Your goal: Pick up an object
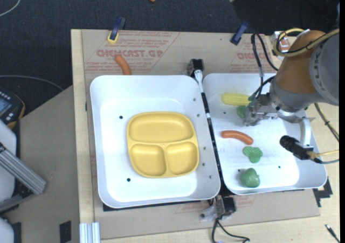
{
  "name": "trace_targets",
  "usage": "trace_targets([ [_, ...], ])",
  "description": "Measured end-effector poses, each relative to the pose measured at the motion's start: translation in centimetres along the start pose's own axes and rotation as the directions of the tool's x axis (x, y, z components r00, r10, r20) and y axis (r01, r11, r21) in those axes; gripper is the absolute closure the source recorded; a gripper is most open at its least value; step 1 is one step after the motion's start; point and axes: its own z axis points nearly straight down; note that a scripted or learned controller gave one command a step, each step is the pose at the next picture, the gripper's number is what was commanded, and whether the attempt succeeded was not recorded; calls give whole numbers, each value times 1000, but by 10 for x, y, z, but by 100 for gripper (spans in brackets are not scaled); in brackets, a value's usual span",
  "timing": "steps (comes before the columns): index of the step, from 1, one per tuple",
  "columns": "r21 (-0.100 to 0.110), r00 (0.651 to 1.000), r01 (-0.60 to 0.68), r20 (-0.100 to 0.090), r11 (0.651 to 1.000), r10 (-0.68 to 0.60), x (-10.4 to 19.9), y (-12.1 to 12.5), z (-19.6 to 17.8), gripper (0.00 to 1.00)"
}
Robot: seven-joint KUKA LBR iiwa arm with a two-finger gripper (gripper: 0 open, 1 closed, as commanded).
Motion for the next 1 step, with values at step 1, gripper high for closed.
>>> trace_targets([
  [1, -6, 1000, 2, 3, 1000, -2, 1, 1, -43, 100],
])
